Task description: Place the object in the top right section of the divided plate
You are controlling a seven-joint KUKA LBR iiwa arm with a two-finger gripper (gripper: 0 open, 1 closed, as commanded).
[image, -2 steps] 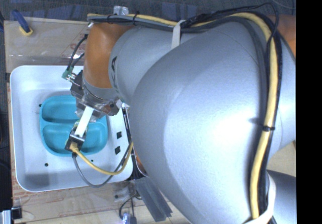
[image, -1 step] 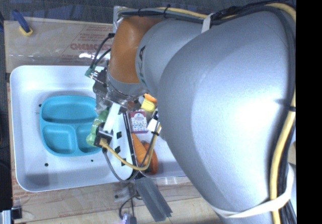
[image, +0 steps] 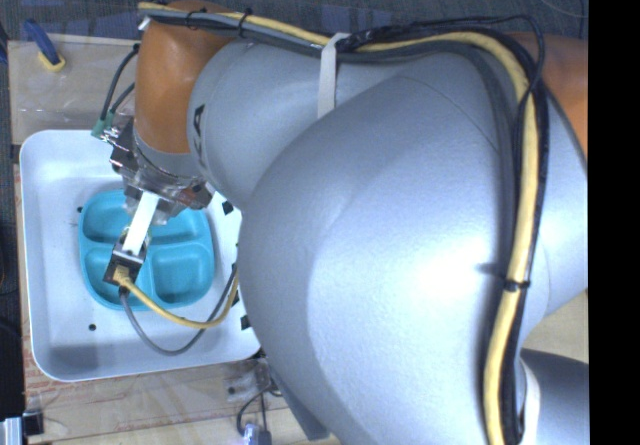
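A blue divided plate [image: 103, 230] lies in the left white bin [image: 55, 323], near its middle. My gripper [image: 163, 193] hangs just over the plate's upper right part, below the orange band of the wrist. The wrist and arm body cover that part of the plate from above. The plate's left sections and its lower right section [image: 185, 271] show bare blue.
The grey arm [image: 400, 233] spreads over the whole right side of the view and hides the bench there. A small blue and yellow tool [image: 42, 45] lies on the wooden bench beyond the bin's far left corner. A yellow cable loops over the bin's near floor.
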